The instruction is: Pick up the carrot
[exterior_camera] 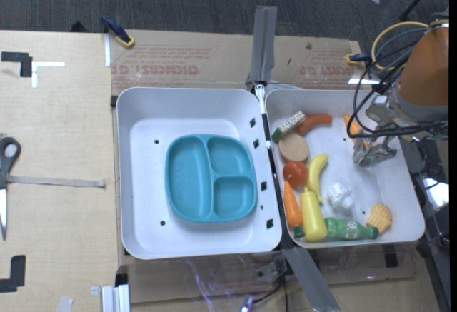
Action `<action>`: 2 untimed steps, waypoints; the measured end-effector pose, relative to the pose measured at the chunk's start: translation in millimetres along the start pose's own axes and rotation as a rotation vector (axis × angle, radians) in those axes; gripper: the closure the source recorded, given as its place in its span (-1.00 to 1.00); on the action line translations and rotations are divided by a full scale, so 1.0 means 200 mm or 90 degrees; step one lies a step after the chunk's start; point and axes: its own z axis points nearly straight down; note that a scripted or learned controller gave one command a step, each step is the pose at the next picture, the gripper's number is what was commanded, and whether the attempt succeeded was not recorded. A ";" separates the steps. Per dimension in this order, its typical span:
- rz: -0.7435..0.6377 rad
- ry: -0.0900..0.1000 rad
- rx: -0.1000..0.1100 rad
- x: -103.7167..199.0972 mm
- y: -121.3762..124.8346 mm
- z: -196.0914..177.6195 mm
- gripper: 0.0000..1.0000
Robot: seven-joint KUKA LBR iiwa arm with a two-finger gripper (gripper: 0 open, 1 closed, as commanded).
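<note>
Lying untouched against the left wall of the right bin (408,182), beside the yellow bottle (312,215), the carrot (291,205) remains unpicked, while the gripper (371,153) hovers well apart, apparently carrying nothing, finger state unclear.

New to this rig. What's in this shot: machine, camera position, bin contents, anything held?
One fixed camera looks down at a slant on a bench with two white bins. The grey arm with an orange band reaches in from the right; its gripper hangs over the right bin, with nothing visibly held. The left bin holds a blue divided plate. The right bin holds toy food: the carrot along its left wall, a tomato, banana, yellow bottle, green bottle and corn. Scissors lie on the bench at far left.
</note>
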 end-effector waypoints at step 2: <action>-0.145 0.000 0.000 0.01 0.01 -0.06 1.00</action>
